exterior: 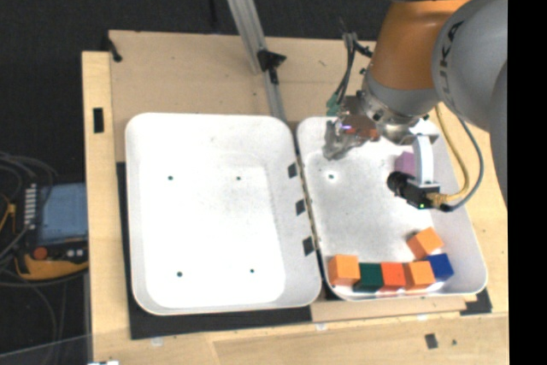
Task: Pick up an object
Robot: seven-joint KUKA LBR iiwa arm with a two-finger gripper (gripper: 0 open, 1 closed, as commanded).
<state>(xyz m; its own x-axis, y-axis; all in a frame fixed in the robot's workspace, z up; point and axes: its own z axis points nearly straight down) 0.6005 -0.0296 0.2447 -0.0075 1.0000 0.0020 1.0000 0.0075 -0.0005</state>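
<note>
Nearest the camera, a row of small blocks lines the front wall of the right bin [466, 226]: an orange block [344, 268], a green block [370, 274], another orange block [393, 273], a lighter orange block [419, 273] and a blue block [440, 266], each touching its neighbour. One more orange block [425, 242] sits tilted just behind the blue one. A purple block [407, 161] lies farther back, partly hidden by the arm's hardware.

The left bin [214, 209] sits beside the right one on a light wooden bench [197, 64]. Dark floor surrounds the bench, with cables and a blue-and-orange device [58, 222] at the left. A metal rail [244, 13] slants in from the top.

The gripper [342, 137] hangs over the back left corner of the right bin, well apart from the row of blocks. Nothing shows between its fingers, and how far they are spread cannot be told from this angle.
</note>
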